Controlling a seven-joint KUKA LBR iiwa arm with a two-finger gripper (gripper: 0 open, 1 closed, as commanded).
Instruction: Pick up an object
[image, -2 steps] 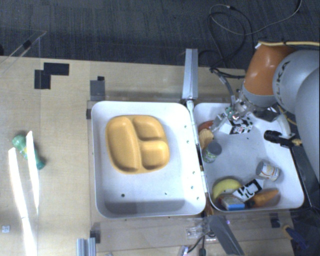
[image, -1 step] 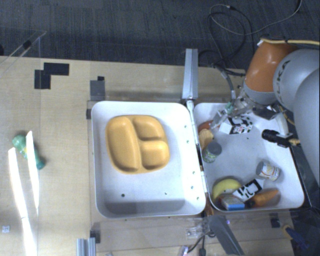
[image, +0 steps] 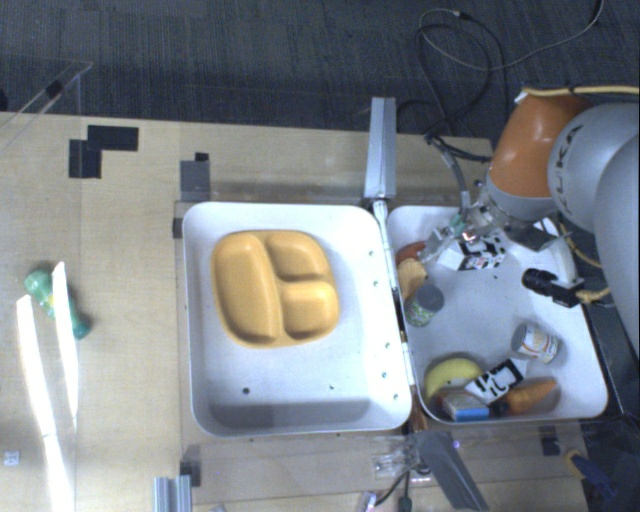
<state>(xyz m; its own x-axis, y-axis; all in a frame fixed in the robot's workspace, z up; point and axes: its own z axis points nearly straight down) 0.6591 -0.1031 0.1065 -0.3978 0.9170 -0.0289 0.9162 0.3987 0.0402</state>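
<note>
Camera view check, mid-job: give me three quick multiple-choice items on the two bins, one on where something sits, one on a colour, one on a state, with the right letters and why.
1. Where is the divided tray?
A. In the left bin
B. In the right bin
C. On the bench outside the bins

2. What colour is that tray?
A. Blue
B. Yellow
C. Red

3. How does the small can near the right bin's right wall stand?
A. Hanging in the air
B. Lying inside the tray
C. Resting on the bin floor, apart from the arm

Answers:
1 A: the divided tray lies on the floor of the left bin.
2 B: its whole surface is yellow.
3 C: the small can sits in the right bin, with the arm up at the bin's far corner.
</note>
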